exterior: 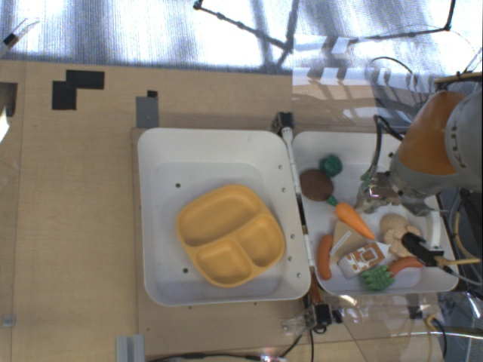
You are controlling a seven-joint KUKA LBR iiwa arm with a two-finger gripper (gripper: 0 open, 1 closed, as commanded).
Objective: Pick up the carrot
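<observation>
**Carrot waited in the right bin**

On the wooden table (75, 240), the left white bin (162, 277) held a yellow plastic plate with three parts (230, 234), a spot where food could go. The right white bin (332, 145) held the toy food, all close together. The orange carrot with a green top (352, 219) lay tilted near the middle, just below a brown round toy (317, 185). The grey arm with an orange band (430, 149) hung over the right side, likely to reach down. Its claw (375, 191) was just above the carrot, not holding it. I could not tell if it was apart or together.
</observation>
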